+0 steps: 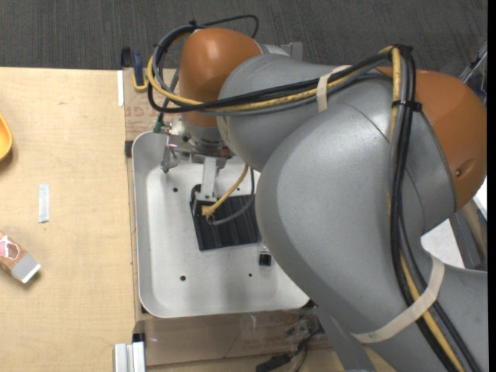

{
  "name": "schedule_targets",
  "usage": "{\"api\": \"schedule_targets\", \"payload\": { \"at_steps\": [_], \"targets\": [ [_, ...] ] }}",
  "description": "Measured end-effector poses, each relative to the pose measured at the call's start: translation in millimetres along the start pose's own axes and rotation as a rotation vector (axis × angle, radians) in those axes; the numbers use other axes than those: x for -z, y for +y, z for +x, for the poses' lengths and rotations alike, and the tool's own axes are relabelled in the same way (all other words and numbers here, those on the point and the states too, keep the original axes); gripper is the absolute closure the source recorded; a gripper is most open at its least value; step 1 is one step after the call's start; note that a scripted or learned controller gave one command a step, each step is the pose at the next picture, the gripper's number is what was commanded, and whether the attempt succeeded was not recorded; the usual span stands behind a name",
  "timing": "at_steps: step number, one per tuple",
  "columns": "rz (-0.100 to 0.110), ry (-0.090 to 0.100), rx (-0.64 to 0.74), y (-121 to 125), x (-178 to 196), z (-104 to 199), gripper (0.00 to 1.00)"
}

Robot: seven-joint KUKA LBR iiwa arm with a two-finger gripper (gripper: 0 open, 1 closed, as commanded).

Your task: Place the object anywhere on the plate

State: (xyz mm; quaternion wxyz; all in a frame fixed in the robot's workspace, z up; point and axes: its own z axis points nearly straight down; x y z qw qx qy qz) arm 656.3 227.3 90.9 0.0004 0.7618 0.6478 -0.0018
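Observation:
My arm [333, 177] reaches in from the right and covers most of the view, hiding the right side of the bench. Its gripper [172, 155] hangs low over the far left corner of a shallow white bin [159, 254], below the orange wrist band [213, 64]. I see nothing held in it. A small dark object [265, 260] lies on the bin floor right at the edge of the arm's grey body.
A wooden table top [62, 146] lies left of the bin. On it are an orange thing [3, 139] at the left edge, a small pale bar [43, 204] and a red-and-white packet [17, 259]. The bin's left wall stands next to the table.

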Motion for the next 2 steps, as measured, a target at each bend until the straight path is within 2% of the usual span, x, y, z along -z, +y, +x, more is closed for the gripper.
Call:
{"api": "schedule_targets", "payload": {
  "at_steps": [1,2],
  "targets": [
    [0.000,0.000,-0.338,2.3,-0.1,0.2,0.00],
    [0.003,-0.001,-0.368,-70.7,-0.4,-12.0,0.00]
  ]
}}
